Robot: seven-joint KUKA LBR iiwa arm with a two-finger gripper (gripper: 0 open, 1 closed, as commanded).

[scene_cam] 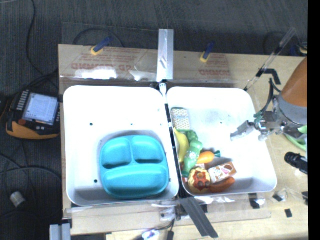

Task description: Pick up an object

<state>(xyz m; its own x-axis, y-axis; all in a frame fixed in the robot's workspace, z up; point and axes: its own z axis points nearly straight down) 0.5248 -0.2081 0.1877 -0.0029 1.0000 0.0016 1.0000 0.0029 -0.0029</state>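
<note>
At right of frame, gripper [248, 129] hangs over right bin [220, 101], above bare white floor near its right wall; finger state cannot be told, nothing seen between them. Objects sit piled in that bin's lower left: banana [182, 143], green item [193, 147], orange piece [205, 157], red-and-white packet [219, 174]. Left bin [85, 109] carries a blue compartment tray [134, 166], lower centre.
</note>
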